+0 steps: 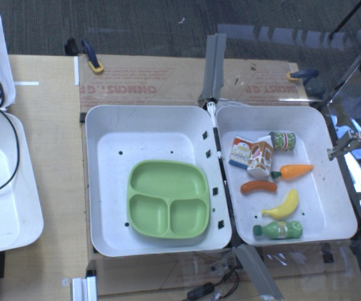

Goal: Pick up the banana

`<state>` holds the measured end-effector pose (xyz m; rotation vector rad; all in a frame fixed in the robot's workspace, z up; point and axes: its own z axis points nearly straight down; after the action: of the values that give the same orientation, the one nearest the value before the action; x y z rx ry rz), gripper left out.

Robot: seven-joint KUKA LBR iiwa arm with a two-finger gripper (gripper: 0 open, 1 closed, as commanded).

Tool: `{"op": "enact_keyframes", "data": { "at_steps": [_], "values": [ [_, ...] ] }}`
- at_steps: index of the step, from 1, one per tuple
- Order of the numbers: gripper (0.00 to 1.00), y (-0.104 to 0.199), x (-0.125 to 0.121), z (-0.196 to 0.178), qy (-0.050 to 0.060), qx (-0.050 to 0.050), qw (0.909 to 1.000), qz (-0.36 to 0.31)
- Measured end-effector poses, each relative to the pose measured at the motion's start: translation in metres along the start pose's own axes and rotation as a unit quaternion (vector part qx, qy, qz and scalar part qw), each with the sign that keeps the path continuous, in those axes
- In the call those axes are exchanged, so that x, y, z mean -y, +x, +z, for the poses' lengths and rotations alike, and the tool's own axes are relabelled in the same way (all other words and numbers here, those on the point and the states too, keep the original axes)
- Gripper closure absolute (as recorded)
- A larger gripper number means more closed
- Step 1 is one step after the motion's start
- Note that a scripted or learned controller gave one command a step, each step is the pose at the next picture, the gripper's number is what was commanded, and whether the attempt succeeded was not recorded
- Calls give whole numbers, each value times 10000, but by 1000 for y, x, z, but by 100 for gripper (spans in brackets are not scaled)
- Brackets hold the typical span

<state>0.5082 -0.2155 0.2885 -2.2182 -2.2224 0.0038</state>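
Yellow banana [282,205], one of six items in right bin [337,224]; pincer state untellable

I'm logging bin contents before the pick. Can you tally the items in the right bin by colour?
Yellow: 1, the banana
Orange: 2, the carrot and the sausage
Green: 2, the bottle and the can
Red and white: 2, the two cartons
Total: 7

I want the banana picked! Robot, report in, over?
Banana lying in right bin, untouched. Green bottle close below it, sausage just above.
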Motion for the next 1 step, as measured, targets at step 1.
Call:
{"op": "enact_keyframes", "data": {
  "at_steps": [1],
  "values": [
    [0,12,16,183,20,-28,9972,742]
  ]
}}
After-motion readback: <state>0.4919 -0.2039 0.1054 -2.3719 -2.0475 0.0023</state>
